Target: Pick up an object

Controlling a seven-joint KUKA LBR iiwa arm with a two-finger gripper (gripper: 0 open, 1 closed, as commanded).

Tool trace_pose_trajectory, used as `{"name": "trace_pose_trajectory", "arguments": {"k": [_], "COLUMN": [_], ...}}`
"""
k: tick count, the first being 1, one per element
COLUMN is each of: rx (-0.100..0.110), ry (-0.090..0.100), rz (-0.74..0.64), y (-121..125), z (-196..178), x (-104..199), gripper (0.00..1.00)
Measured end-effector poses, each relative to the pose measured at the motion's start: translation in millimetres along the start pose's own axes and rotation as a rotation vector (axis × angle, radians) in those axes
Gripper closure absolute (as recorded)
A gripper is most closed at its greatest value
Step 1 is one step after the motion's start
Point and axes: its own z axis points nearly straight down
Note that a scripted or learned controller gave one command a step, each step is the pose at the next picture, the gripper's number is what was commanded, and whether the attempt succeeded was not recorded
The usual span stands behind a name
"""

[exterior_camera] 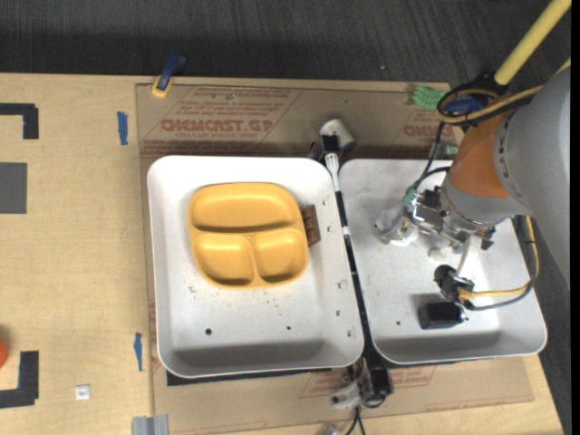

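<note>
The arm (530, 152) reaches in over the right edge of the right bin (507, 338), its orange band (476, 170) above that bin's back half. The gripper (391, 227) sits low over the bin floor, towards its back left part and near the wall shared with the left bin (172, 333). From this angle I cannot tell whether the gripper is open or closed, and nothing can be seen held in it. A yellow tray (247, 234) with three compartments lies in the back half of the left bin, nearer its right wall. A small brown piece (308, 225) touches the tray's right edge. A black block (439, 314) lies on the right bin's floor near its front edge, well apart from the gripper. Just behind the block, a yellow cable (498, 295) runs to the right. Both bins rest on a cardboard sheet (227, 116) with red lettering on the bench (72, 270).
</note>
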Motion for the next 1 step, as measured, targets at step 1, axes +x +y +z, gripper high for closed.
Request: {"name": "trace_pose_trajectory", "arguments": {"k": [1], "rx": [-0.005], "ry": [-0.002], "rz": [-0.353], "y": [25.5], "z": [-0.1], "x": [28.1], "gripper": [0.0]}}
